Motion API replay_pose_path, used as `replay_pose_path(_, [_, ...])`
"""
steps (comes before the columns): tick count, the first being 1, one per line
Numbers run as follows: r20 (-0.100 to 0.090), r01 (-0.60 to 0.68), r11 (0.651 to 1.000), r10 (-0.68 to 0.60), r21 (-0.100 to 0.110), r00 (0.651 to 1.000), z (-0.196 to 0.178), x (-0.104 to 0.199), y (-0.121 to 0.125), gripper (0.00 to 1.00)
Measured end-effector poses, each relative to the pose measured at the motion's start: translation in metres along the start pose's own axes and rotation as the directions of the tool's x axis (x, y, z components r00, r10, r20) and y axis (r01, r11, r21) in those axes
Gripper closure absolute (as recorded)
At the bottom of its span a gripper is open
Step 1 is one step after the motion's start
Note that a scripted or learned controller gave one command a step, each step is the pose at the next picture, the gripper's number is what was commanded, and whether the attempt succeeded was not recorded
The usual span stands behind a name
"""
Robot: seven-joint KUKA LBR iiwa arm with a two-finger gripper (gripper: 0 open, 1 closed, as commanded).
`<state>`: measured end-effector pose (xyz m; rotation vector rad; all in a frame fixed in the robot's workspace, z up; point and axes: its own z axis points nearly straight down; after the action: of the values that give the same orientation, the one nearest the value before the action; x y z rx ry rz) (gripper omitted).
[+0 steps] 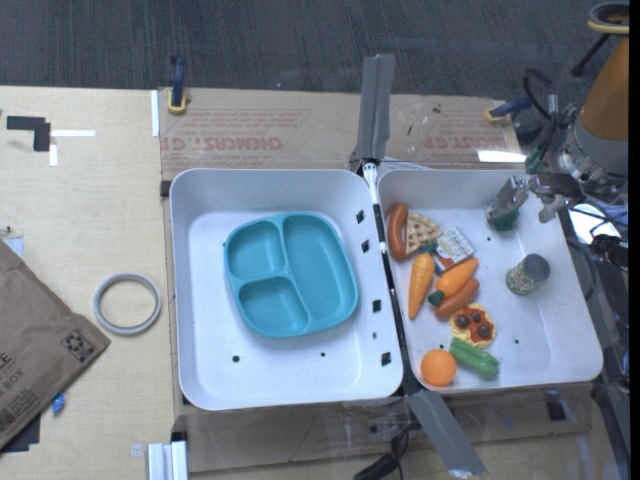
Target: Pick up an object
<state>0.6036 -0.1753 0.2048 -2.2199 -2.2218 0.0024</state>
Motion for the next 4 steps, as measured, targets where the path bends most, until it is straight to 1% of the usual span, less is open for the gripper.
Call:
replay_pose_path(1, [0.001,0.06,0.998,-0.06,-0.005,0.998,0.111,-0.031,0.043,0.0])
replay_pose_path(2, [0.004,0.063,0.998,-0.063,-0.006,0.998,0.101,-0.032,0.044,1.0])
replay_pose_path(3, [0.004,0.063,0.998,-0.063,-0.005,0.998,0.101,-0.032,0.043,0.0])
replay_pose_path(4, [0.002,0.014,1.0,-0.014,-0.005,1.0,0.111,-0.019,0.056,0.0])
